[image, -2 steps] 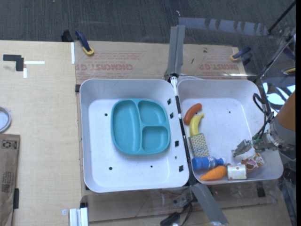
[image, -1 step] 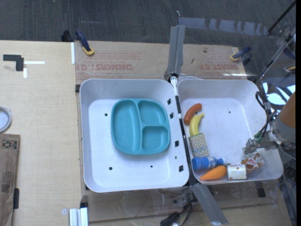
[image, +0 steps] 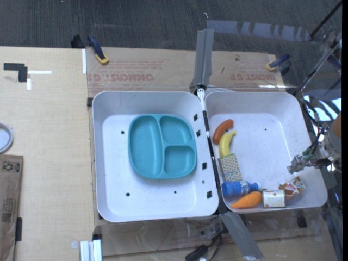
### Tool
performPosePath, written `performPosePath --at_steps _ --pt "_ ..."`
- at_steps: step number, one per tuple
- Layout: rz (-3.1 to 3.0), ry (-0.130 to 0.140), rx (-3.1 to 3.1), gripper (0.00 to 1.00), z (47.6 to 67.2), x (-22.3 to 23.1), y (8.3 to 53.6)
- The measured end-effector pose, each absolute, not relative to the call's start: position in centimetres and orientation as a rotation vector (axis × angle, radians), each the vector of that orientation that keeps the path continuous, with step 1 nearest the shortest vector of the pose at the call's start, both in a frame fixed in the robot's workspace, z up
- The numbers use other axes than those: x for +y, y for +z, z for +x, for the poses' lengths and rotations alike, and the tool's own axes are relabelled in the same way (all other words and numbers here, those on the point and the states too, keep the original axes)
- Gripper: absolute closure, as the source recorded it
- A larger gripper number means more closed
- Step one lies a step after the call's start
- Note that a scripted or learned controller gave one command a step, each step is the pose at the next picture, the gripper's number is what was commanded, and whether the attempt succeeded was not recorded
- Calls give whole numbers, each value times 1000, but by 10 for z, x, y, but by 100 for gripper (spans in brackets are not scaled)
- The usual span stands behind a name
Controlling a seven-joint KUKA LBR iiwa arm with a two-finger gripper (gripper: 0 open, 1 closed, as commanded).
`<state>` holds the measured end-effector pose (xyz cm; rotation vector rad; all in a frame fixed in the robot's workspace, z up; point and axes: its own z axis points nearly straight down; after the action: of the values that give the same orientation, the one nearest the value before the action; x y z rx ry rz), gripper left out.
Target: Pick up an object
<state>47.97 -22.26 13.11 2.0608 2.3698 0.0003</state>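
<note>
Two white bins sit on the table, teal plate (image: 162, 146) alone in the left bin (image: 103, 162), pickable stuff like the carrot (image: 246, 200) piled along the right bin's (image: 261, 105) near-left, and the end effector (image: 300, 162) hovers at its right edge, grip state impossible to tell.

The place looked like a robotics lab: two white bins (image: 103, 145) were fixed side by side on a plywood table (image: 43, 107), spring clamps (image: 98, 50) held a printed cardboard sheet (image: 141, 72), tape marks (image: 22, 72) were on the wood, and grey carpet (image: 136, 10) lay behind
</note>
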Motion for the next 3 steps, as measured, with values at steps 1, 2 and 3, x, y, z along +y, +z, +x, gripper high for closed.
performPosePath --at_steps 1,2,3 --pt "1902 0 2499 100 478 -187 164" --pt "1915 -1 2489 100 510 -222 92" --pt "1960 -1 2453 100 555 -201 217"
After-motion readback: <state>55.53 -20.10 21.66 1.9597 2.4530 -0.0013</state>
